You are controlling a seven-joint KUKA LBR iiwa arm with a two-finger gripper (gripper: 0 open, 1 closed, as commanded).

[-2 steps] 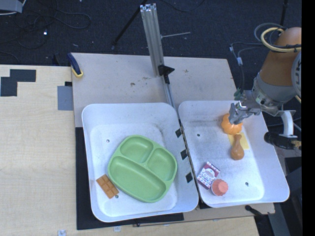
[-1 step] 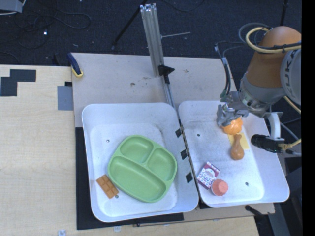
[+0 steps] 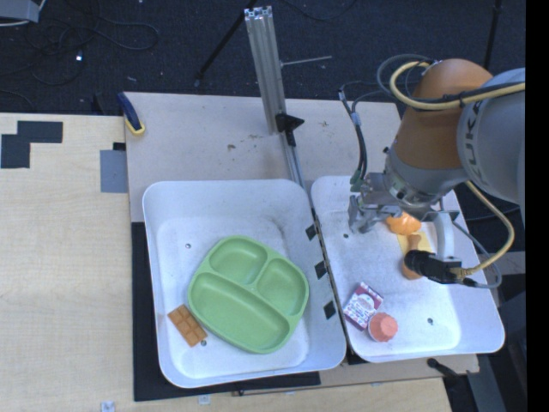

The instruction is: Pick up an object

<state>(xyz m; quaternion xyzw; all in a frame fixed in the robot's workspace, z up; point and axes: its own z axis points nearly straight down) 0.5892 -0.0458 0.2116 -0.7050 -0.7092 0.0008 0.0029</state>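
Note:
My gripper (image 3: 364, 216) hangs over the upper part of the right bin (image 3: 446, 337), below the orange wrist band. Just to its right lies an orange object (image 3: 403, 224), close beside it, with a bit of yellow (image 3: 413, 241) under that. A darker orange piece (image 3: 415, 265) sits further down by the bin's right side. Near the bin's front lie a red-and-white packet (image 3: 362, 305) and a small reddish round thing (image 3: 383, 327). I see nothing held in the gripper.
The left bin (image 3: 171, 221) holds a green divided plate (image 3: 249, 293) and a brown waffle-like piece (image 3: 186, 325) at its front left. A metal post (image 3: 268, 67) rises behind the bins. Cables loop around the arm at the right.

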